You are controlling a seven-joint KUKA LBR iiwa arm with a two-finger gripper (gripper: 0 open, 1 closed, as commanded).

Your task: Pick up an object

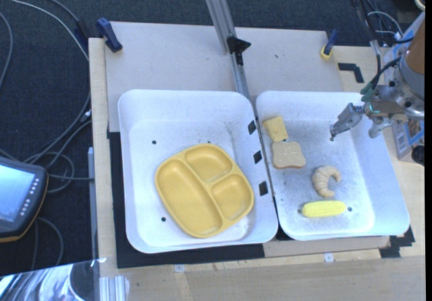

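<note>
The gripper (352, 125) hung over the upper right part of the right bin (378, 215). Its two fingers stood apart, one at the left and one at the right, with nothing between them.

Four food items lay in the right bin, all to the left of and below the gripper in the camera view:

- The cheese (275, 128), a yellow block, lay near the bin's left wall, roughly level with the gripper but well to its left.
- The bread (288, 155) lay just below the cheese, nearly touching it.
- The croissant (327, 180) lay near the middle of the bin. It was the item nearest the gripper, below it and slightly left. Its curved body ran roughly top to bottom in the view.
- The corn (323, 209) lay just below the croissant, with its long axis running left to right along the bin's lower edge.

Judged from this layout, the croissant called for the shortest travel: a move down-view and slightly left, then a descent. The corn would likely suit fingers closing across its short width.

The bin floor was white, speckled and flat, with open space around the croissant and corn. The cheese and bread sat close to the wall and to each other, which left less room for the fingers.

The left bin (135, 158) held a yellow tray (202, 188) with three compartments.
</note>
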